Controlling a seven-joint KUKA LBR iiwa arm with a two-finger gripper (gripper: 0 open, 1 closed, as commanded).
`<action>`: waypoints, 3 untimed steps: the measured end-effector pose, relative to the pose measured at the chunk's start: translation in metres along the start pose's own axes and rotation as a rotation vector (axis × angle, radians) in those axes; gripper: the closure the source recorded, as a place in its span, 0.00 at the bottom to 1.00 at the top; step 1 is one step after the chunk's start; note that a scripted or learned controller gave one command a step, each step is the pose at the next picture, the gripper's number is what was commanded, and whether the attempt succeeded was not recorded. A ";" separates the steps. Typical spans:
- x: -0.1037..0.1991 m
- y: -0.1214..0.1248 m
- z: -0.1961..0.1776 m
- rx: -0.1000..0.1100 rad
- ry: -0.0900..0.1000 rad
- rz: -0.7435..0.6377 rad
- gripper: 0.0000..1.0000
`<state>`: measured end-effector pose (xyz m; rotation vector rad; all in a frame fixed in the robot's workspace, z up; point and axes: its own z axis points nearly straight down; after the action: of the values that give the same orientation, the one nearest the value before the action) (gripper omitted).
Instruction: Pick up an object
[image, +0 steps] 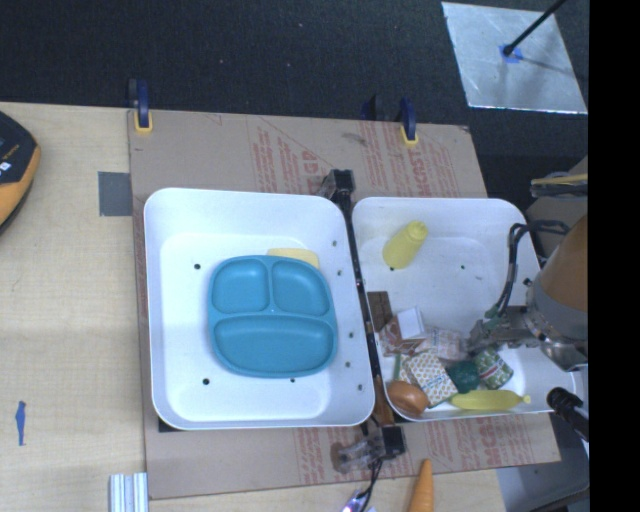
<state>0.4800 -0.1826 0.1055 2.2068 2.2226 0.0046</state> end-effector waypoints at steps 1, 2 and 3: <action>0.030 0.058 -0.065 0.002 0.004 -0.002 1.00; 0.028 0.054 -0.061 0.011 0.005 0.003 0.00; 0.008 0.035 -0.003 -0.006 -0.001 0.002 0.00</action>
<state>0.5152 -0.1740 0.1087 2.2053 2.2171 0.0100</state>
